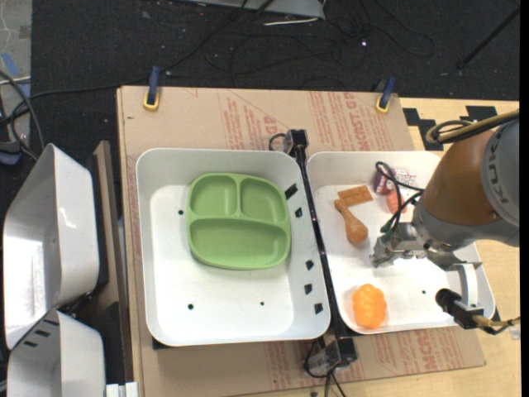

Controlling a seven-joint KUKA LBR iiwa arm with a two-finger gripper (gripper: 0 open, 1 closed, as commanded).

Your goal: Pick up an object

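The grey two-finger gripper (385,253) hangs low over the right shallow white bin (331,222); whether it is released or clenched cannot be told. Just left of it lies a brown wooden spoon-shaped piece (351,222), a tan flat rectangular block (355,195) touching its far end. An orange round plastic fruit (369,305) sits near, below the gripper. A green divided plastic plate (240,221) lies well apart, left.

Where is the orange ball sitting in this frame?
The orange ball lies in the right bin, near its front edge, below the brown wooden piece and apart from the gripper.
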